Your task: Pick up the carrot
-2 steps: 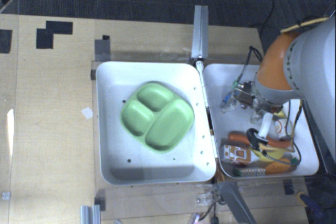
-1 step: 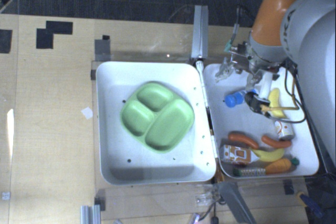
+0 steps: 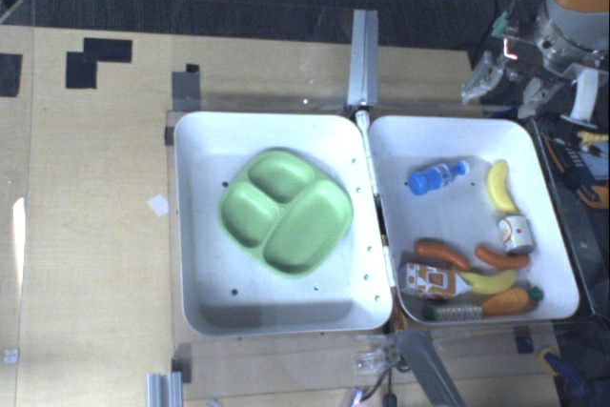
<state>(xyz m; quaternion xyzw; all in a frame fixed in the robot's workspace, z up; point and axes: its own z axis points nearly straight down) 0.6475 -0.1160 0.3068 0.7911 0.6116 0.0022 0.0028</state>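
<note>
The carrot, orange with a green tip, lies in the near right corner of the right bin, against the front wall. It touches a yellow banana just behind it. My gripper hangs above the far right corner of the right bin, well away from the carrot, under the orange-banded wrist. Nothing shows between its fingers.
The right bin also holds a blue bottle, a second banana, a small can, two red-orange sausages, a printed carton and a dark stick. A green divided plate sits in the left bin. Cables lie at the far right.
</note>
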